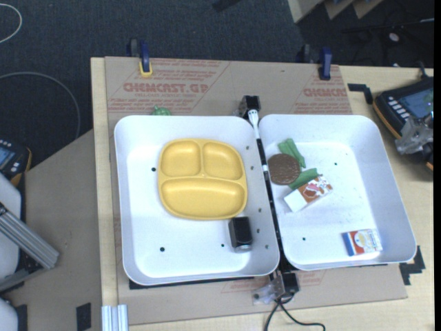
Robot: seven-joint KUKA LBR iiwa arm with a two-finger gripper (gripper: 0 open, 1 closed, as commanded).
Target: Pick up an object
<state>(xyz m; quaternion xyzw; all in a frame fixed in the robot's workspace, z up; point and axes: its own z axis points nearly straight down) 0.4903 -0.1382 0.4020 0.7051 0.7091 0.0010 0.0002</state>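
Two white bins [138, 185] sat on the desk [110, 116]; claw state untellable, and the brown disc [282, 168] overlapping green pieces [293, 150] risked a fouled grasp.

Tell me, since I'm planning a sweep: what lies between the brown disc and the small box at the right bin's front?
In the camera view, a white-and-red packet lies between the brown disc and the small box.

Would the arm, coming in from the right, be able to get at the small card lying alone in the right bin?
Probably yes: the small card lies flat by itself near the right bin's front corner, apart from the other items.
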